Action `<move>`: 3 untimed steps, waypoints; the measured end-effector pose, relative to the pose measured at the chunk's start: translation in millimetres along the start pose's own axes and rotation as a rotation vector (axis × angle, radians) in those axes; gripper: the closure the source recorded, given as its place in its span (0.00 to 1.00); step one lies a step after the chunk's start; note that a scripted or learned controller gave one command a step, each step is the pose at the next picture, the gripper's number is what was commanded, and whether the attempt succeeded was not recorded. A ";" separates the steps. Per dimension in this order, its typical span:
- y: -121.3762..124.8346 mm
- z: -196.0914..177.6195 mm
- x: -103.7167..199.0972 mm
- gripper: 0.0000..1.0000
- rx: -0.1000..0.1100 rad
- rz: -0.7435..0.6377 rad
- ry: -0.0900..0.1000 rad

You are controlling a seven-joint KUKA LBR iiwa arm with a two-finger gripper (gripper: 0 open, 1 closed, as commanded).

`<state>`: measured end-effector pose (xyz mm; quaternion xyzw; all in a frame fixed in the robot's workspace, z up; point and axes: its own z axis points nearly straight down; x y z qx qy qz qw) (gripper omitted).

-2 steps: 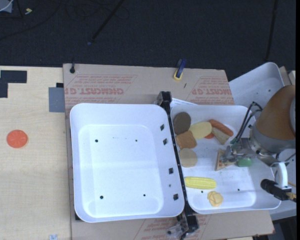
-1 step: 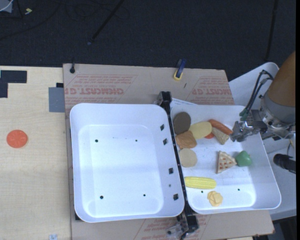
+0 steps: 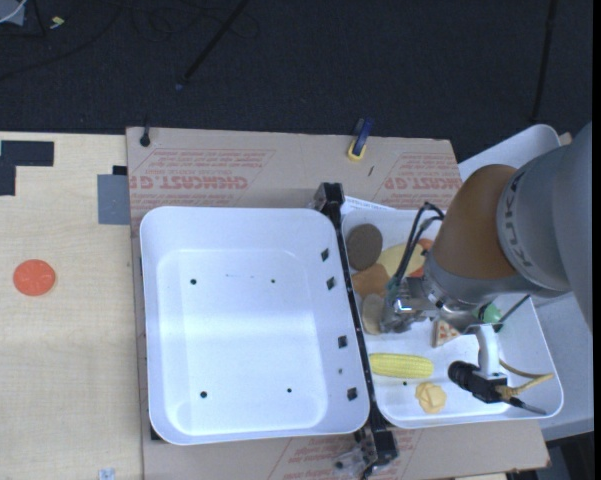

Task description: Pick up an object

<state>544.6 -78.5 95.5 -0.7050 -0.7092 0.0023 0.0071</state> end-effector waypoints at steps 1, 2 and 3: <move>97.5 -99.4 47.8 1.00 -0.027 -0.001 -0.006; 98.4 -91.7 185.0 1.00 -0.012 -0.007 0.000; 87.2 -29.9 328.2 1.00 -0.008 -0.006 -0.002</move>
